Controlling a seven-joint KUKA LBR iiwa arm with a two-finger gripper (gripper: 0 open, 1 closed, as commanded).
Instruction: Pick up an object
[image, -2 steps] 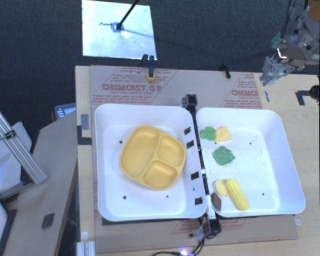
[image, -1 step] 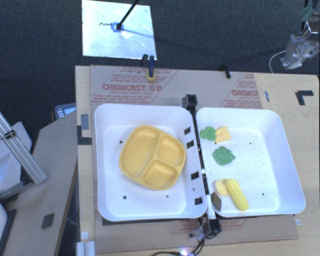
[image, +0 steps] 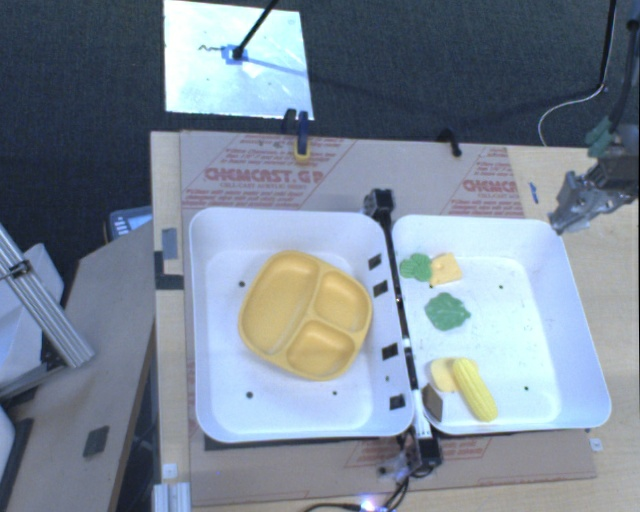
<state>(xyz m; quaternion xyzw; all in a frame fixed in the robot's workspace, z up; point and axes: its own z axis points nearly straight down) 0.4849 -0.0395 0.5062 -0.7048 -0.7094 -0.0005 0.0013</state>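
The right bin (image: 560, 300) holds a yellow corn cob (image: 474, 389) beside a small orange-yellow piece (image: 442, 375) near its front left corner. A green leafy piece (image: 446, 311) lies mid-left, and a smaller green piece (image: 415, 266) touches a yellow cheese wedge (image: 445, 269) at the back left. A dark brown bit (image: 433, 401) sits at the front left rim. My gripper (image: 572, 205) hangs above the bin's back right corner, away from all the pieces, with nothing seen between its fingers.
The left bin (image: 215, 300) holds a yellow divided plate (image: 304, 313). A black divider strip (image: 392, 310) runs between the bins. A cardboard sheet (image: 270, 170) lies under both bins. A metal frame (image: 40, 310) stands at the far left.
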